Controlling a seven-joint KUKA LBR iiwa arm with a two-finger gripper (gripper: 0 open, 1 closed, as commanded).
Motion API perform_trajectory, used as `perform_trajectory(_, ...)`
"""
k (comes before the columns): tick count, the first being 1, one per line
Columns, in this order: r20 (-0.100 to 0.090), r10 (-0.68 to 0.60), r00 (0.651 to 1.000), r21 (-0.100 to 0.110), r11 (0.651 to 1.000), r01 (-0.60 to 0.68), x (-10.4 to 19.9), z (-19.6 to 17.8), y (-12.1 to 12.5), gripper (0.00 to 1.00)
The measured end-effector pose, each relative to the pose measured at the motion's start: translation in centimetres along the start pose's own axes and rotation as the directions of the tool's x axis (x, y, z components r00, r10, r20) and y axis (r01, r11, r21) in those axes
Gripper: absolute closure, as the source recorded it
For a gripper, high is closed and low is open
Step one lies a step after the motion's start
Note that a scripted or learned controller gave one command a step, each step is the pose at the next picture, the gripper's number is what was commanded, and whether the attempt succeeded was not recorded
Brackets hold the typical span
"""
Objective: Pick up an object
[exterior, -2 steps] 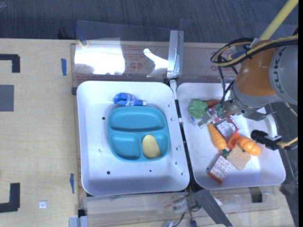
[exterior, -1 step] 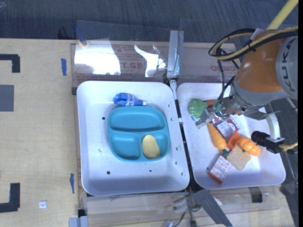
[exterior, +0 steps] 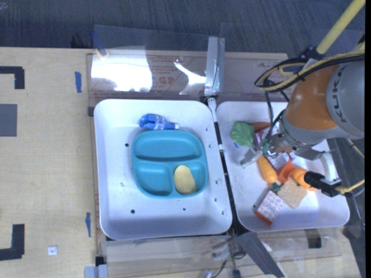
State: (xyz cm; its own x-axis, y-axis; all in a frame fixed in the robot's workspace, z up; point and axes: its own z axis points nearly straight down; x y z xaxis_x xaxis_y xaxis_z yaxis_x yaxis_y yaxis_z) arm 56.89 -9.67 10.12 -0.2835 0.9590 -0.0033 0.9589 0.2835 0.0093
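Right bin: mixed small items, arm overhead.

An orange carrot-like piece (exterior: 266,169) lies mid-bin, just at 6 o'clock of the gripper (exterior: 270,145), whose grip state cannot be told. A green leafy item (exterior: 243,133) sits at 10 o'clock of it, a tan cracker (exterior: 292,194) and red-and-white packet (exterior: 268,206) toward 5 and 6. Crowding probably leaves little room; the right bin (exterior: 324,216) has bare floor along its near rim. The left bin (exterior: 116,172) holds a blue tray (exterior: 162,152) with a yellow lump (exterior: 185,179).

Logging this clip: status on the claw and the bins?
Claw low in right bin, grip unclear. Orange carrot-like piece beside it, green piece close. Yellow potato-like piece on blue tray, left bin.
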Motion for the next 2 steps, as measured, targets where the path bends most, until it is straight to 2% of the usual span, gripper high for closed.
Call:
perform_trajectory(1, 0.004, 0.001, 1.000, -0.006, 1.000, -0.001, -0.1, -1.2, 0.2, 1.00)
perform_trajectory(2, -0.001, 0.065, 0.998, 0.001, 0.998, -0.065, 3.3, -10.9, 1.9, 1.00)
